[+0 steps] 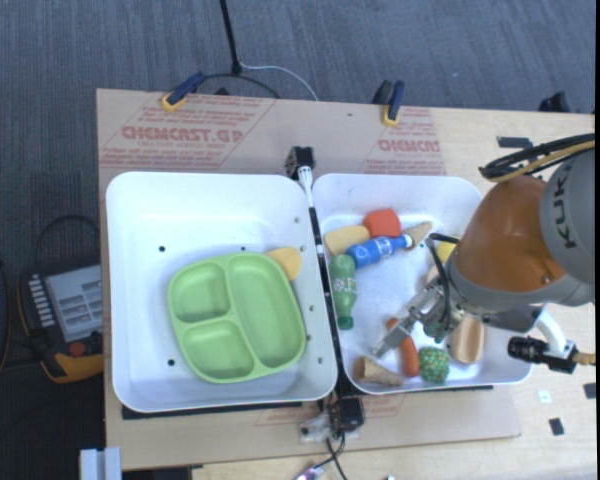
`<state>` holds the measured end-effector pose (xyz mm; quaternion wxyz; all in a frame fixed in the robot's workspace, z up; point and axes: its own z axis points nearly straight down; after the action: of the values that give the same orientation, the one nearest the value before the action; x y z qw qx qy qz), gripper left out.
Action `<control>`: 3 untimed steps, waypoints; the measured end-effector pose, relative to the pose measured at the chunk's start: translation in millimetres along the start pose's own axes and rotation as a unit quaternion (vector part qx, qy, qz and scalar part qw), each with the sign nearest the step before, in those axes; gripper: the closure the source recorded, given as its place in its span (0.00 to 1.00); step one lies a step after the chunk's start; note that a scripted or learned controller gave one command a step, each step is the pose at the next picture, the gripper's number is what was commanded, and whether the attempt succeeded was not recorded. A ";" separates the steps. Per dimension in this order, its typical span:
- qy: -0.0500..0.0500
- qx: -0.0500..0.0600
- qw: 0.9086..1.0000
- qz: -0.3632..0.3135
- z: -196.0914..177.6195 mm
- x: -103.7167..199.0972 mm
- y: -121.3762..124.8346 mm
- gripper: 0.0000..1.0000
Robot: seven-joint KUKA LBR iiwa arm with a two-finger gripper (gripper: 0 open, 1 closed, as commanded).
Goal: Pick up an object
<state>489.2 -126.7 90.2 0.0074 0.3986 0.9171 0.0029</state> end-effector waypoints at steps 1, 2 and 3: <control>-0.004 -0.002 1.000 0.001 -11.5 -2.4 0.9 1.00; -0.003 -0.002 1.000 0.001 -11.3 -2.2 0.7 0.00; -0.004 -0.002 1.000 0.002 -20.8 -2.4 1.2 1.00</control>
<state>491.4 -127.7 111.1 0.0114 0.4003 0.9163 0.0032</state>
